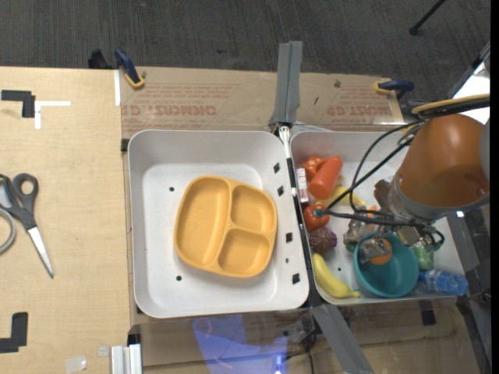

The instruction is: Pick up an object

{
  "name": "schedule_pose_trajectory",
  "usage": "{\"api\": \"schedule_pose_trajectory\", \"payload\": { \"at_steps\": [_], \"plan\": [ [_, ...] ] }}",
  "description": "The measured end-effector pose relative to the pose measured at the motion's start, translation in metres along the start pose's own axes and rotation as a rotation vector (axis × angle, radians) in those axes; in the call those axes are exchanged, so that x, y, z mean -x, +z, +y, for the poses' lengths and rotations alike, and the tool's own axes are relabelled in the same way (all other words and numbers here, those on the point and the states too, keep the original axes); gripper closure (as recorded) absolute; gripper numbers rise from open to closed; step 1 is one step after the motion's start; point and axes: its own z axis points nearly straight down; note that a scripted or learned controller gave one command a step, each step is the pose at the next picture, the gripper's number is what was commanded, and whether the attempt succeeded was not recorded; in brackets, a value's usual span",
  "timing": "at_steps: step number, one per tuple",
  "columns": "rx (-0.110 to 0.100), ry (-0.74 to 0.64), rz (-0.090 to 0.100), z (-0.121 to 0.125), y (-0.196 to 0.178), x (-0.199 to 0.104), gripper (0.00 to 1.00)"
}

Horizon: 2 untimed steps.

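Gripper (380, 244) over teal bowl (387, 271), right bin (343, 140)

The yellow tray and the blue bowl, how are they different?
The yellow tray lies alone in the left bin; the teal-blue bowl sits in the right bin crowded by toy food such as a banana. The tray is wide, flat and split into three compartments; the bowl is smaller, round and deeper. The tray is in open view; the arm hangs over the bowl. Both rest upright.
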Motion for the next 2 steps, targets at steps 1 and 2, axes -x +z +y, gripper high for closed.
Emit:
{"api": "schedule_pose_trajectory", "payload": {
  "at_steps": [1,2],
  "plan": [
    [0.006,0.069,0.013,0.040,-0.087,0.051,1.00],
    [0.001,-0.246,0.003,0.015,0.002,-0.001,1.00]
  ]
}}
